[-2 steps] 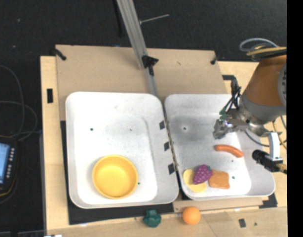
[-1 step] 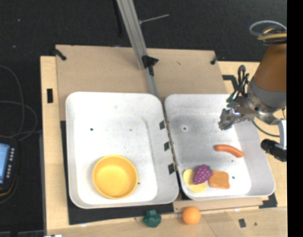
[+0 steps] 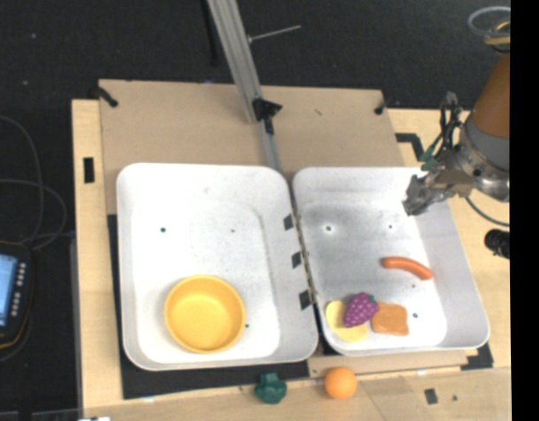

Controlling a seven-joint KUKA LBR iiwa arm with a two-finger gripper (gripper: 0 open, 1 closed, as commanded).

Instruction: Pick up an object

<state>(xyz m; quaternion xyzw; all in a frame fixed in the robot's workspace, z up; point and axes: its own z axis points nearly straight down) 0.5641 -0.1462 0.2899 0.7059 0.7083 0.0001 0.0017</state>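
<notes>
The gripper (image 3: pixel 420 196) hung over the right bin's (image 3: pixel 357 191) far right area; whether open or closed could not be told. The carrot (image 3: pixel 407 267) lay just nearer, apart from other items, so a straight descent centred across it seemed advisable.

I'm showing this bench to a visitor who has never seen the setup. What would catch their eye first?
Most likely the bright yellow bowl, alone near the front of the left bin. Next, the colourful cluster in the right bin's front corner: purple grapes on a pale yellow piece, an orange slab beside them, and an orange carrot-like stick further back. The gripper hangs over that bin's far right side.
</notes>
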